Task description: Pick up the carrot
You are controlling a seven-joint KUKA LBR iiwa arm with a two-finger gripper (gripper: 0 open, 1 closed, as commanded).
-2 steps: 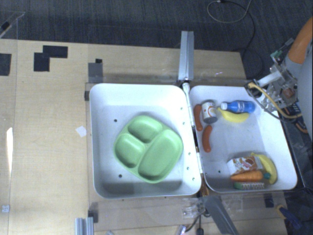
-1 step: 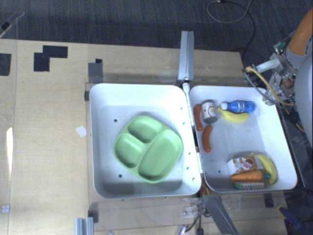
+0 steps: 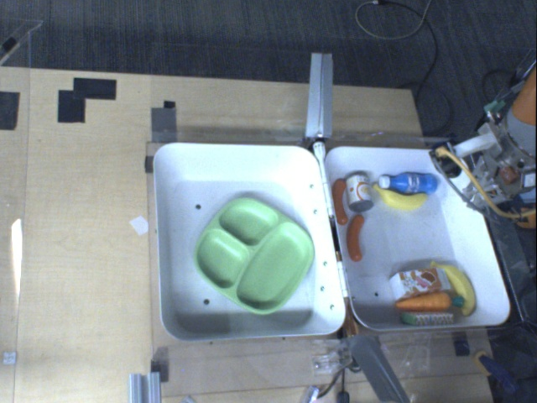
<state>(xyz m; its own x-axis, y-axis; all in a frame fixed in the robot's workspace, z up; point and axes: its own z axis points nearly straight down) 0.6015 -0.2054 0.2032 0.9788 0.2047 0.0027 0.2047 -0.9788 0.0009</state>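
Two shallow white bins side by side on a pale wooden bench. Lying at about 5 o'clock in the right bin (image 3: pixel 487 250), hard against the near wall: the carrot (image 3: pixel 424 302), orange, pointing toward 9 o'clock. Crowding it just beyond, toward 12 o'clock: a small printed packet (image 3: pixel 411 281), with a banana (image 3: pixel 460 286) curving round at 3 o'clock of the pair. Hanging over that bin's 2 o'clock rim, well apart from the carrot: the gripper (image 3: pixel 471 171), wrapped in cables, open or clenched impossible to tell from this angle. Sharing the far half of the bin: a blue bottle (image 3: pixel 411 182) lying against a yellow fruit (image 3: pixel 403 199), a tin can (image 3: pixel 359 191) at 9 o'clock of them, and two red sausages (image 3: pixel 356 238) along the 9 o'clock wall. Sitting in the middle of the left bin (image 3: pixel 180 183): a green divided plate (image 3: pixel 256 254).
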